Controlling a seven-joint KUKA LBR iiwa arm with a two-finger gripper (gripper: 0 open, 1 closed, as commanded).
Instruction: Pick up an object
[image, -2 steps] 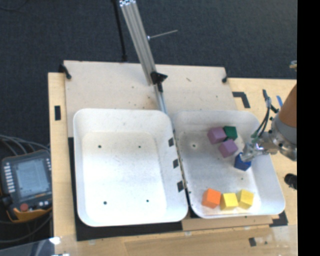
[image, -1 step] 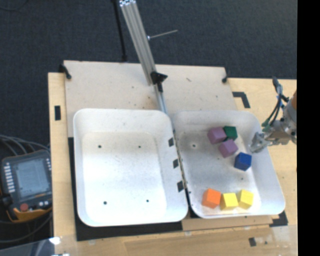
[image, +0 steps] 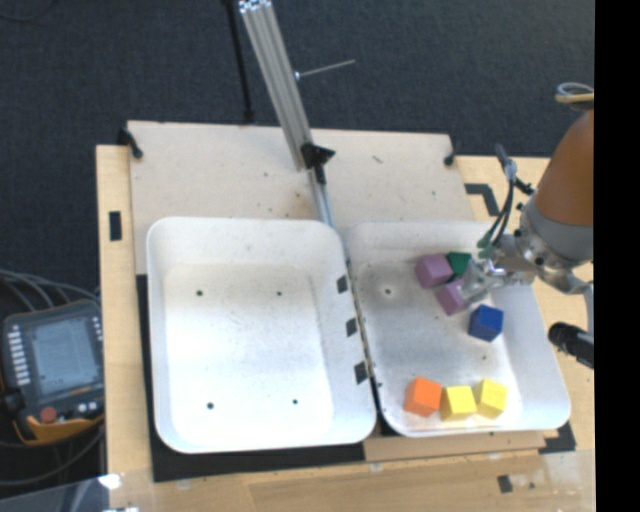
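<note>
My gripper (image: 476, 282) hangs low over the upper part of the right bin (image: 392, 330), reaching in from the right. It sits right beside a small purple block (image: 451, 298), with a green block (image: 459, 263) and a larger purple block (image: 433, 269) just to its left. A blue block (image: 486, 322) lies a little below the gripper. Along the bin's front edge sit an orange block (image: 423, 396) and two yellow blocks (image: 459, 401) (image: 492, 397) in a row.
The left bin (image: 250, 330) stands next to the right one, separated by a narrow ridge. A slanted metal rail (image: 285, 90) rises behind the bins. A handheld control pendant (image: 55, 365) lies off the bench at the left.
</note>
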